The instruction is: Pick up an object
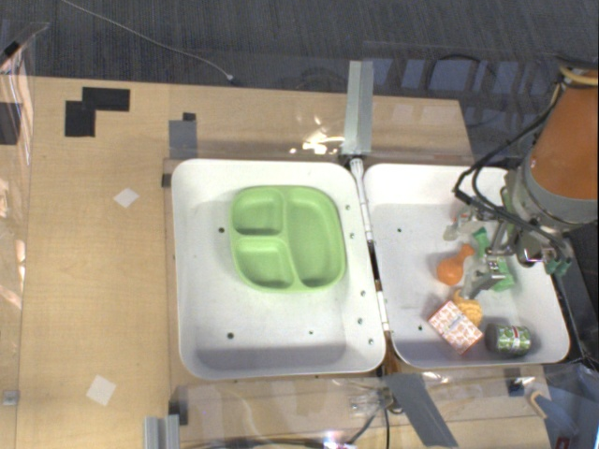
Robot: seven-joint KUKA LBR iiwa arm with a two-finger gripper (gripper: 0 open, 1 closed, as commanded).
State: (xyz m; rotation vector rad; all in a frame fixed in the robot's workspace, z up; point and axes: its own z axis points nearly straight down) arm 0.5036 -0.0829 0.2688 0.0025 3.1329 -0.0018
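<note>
- Two shallow white bins sit side by side on the surface: the left bin (201,344) and the right bin (402,279), their inner walls touching along the middle.
- One green divided tray (285,238) with three compartments lies alone in the left bin, a little above the bin's middle.
- The right bin holds a small cluster toward its lower right. One orange rounded object (451,268) lies beside the gripper. One patterned pink-and-white box (456,326) sits near the bin's front wall, tilted like a diamond. One small yellow-orange piece (471,311) touches the box at its upper right. One dark green can (510,339) lies on its side just right of the box.
- Some green items (500,278) show under the gripper; what they are is too cluttered to tell.
- One arm (571,148) reaches in from the right, its orange band above the grey wrist, black cables looping beside it.
- The gripper (487,255) points down into the right bin, just right of the orange rounded object. Whether anything is held is unclear.
- The surface (84,279) is pale wood with black tape marks (94,108) at upper left and two small pale squares. A grey metal bracket (358,106) stands behind the bins.
- Dark carpet (281,12) lies beyond the surface.
</note>
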